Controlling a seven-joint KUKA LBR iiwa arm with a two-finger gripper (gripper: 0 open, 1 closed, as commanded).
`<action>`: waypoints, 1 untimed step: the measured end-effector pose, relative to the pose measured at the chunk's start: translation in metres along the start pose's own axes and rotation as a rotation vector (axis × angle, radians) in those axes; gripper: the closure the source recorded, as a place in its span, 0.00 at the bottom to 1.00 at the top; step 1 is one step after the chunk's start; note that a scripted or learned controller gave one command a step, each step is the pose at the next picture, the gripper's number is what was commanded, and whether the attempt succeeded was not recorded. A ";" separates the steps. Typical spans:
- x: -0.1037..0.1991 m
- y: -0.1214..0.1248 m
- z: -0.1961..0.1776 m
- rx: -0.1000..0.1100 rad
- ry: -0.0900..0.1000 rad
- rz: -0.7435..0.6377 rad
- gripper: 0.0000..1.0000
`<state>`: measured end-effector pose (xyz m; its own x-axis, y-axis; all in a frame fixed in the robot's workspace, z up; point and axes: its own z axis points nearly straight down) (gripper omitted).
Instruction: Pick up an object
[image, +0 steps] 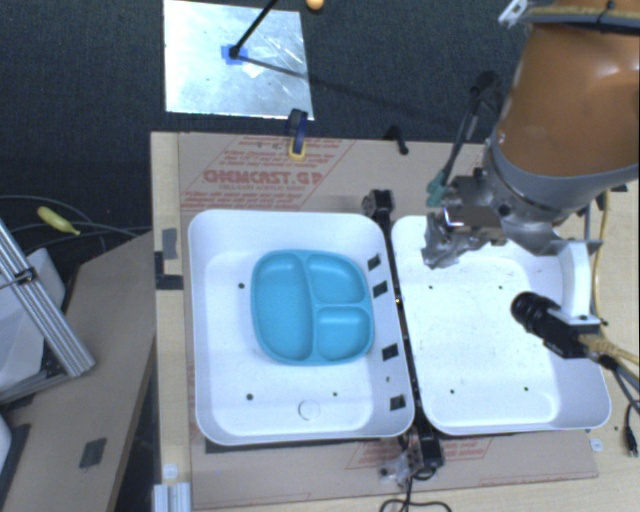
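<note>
Fingers (433, 256) of gripper (438, 258) meet (blurry) over right bin (490, 345); arm (570, 90) cropped.

Fixed overhead camera slants down on bench (262, 168); left bin (222, 395), right bin (480, 340) framed

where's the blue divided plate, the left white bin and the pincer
blue divided plate (312, 306), camera view, its middle, where the dividers meet
left white bin (225, 385), camera view, bare floor near its front-left corner
pincer (438, 252), camera view, its lower end
</note>
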<state>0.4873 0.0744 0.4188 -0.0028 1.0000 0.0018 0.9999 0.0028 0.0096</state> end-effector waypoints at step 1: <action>0.064 0.000 -0.021 0.005 0.001 -0.006 1.00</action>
<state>0.4871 0.1381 0.4397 -0.0092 1.0000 0.0028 0.9999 0.0092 0.0044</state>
